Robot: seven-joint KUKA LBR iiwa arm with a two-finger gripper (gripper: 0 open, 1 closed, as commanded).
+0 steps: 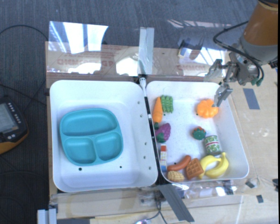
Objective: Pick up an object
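My gripper [219, 82] hangs over the back right corner of the right bin [238, 139], open, with nothing between its fingers. One fingertip [222, 95] reaches down just right of an orange pumpkin-like toy [205, 108], close to it or touching it. Further toys lie in that bin: a carrot [157, 109], a green corn-like piece [167, 103], purple grapes [162, 131], a small strawberry-like piece [199, 133], a green-labelled can [213, 144], a banana [216, 165], a sausage [179, 163], a waffle [193, 168] and a small bottle [164, 154].
The left bin [130, 97] holds a teal divided plate [90, 135]. A clear upright divider [146, 50] stands behind the seam between the bins. Cables and a handheld pendant [4, 125] lie on the floor to the left. The arm's orange band [263, 17] is at the top right.
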